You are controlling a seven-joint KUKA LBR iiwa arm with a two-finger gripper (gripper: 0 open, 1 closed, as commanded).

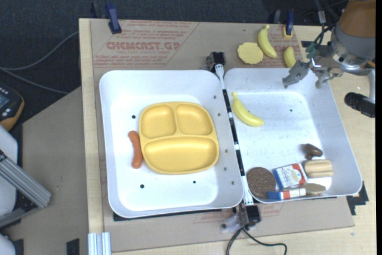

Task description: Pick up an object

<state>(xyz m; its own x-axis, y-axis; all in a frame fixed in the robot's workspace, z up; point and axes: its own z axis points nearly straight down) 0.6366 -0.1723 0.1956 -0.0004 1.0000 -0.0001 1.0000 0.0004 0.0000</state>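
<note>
From the overhead camera view, the jaws (308,73) hang over the far rim of the right bin (334,128), spread apart with two dark fingers splayed and nothing between them. No target is named, so any loose item will do. The closest inside the bin is the banana (246,113), lying down and to the left of the jaws against the divider, well apart from them. Farther on the near side of the jaws, in the bin's front corner, sits a crowded cluster: a brown round cookie (260,181), a small printed carton (289,177), a pale cylinder (318,168) and a dark lump (311,151), all touching or nearly so. Behind the jaws on the bare tabletop (149,45), outside the bins, lie a yellow flat piece (250,53) and two more yellow banana-like pieces (267,42). The left bin (119,104), well off to the left of the jaws, carries a yellow divided plate (178,137) with a sausage (136,148) just beside it. My worry: a straight descent from here would meet the bin's rim or bare floor and close on air; the banana's curve hugging the divider could block one finger; in the corner cluster the fingers may wedge between neighbours and nudge everything aside
</note>
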